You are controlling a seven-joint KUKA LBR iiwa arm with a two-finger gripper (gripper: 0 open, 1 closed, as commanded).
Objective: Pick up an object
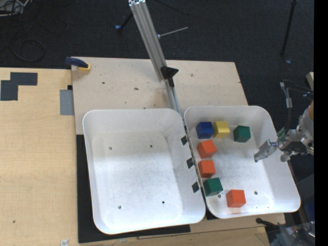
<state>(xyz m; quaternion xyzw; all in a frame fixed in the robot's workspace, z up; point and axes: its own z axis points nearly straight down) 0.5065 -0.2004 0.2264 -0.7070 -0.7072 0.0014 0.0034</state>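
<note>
The right bin (259, 109) holds several cubes. A blue cube (204, 129), a yellow cube (222, 129) and a green cube (242, 134) stand in a row at its far side. Two orange cubes (207, 148) (206, 167) and a second green cube (213, 186) line its left wall, and a third orange cube (236, 198) sits near the front. My gripper (274, 151) hangs over the bin's right rim, right of the far green cube. It is open, with nothing between its fingers.
The left bin (138, 163) lies beside the right one, with small black clips along the shared wall. A slanted aluminium bar (151, 40) rises behind the bins. A small blue and yellow object (78, 63) lies at the bench's far left corner.
</note>
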